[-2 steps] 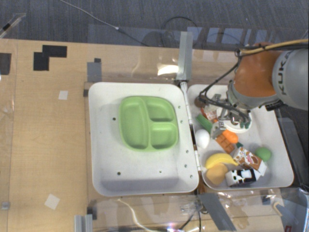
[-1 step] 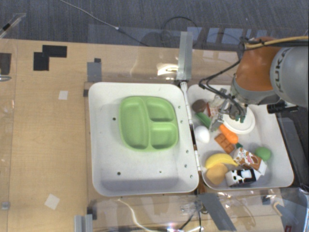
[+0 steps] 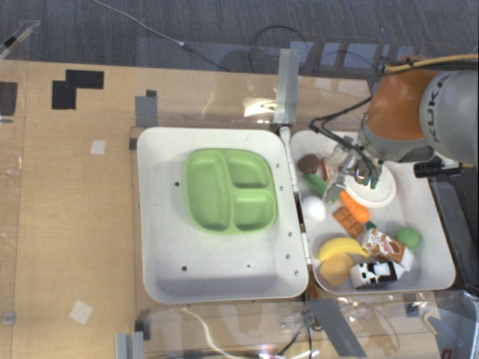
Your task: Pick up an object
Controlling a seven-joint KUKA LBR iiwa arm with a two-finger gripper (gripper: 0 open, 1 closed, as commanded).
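Observation:
My gripper (image 3: 352, 170) hangs over the upper part of the right bin (image 3: 441, 264), at the end of the grey arm with its orange band (image 3: 397, 107). Just under and to its right lies a white disc (image 3: 376, 192). On its left sit a brown round piece (image 3: 307, 162) and a red and green item (image 3: 325, 175). Below it lie an orange carrot (image 3: 356, 206) and a brown waffle block (image 3: 346, 220). Nothing is visibly held.
Lower in the right bin lie a white egg (image 3: 314, 209), a banana (image 3: 340, 247), a small carton (image 3: 385, 246), a green ball (image 3: 409, 238) and a black and white toy (image 3: 373, 274). The left bin (image 3: 161, 268) holds a green divided plate (image 3: 229, 190).

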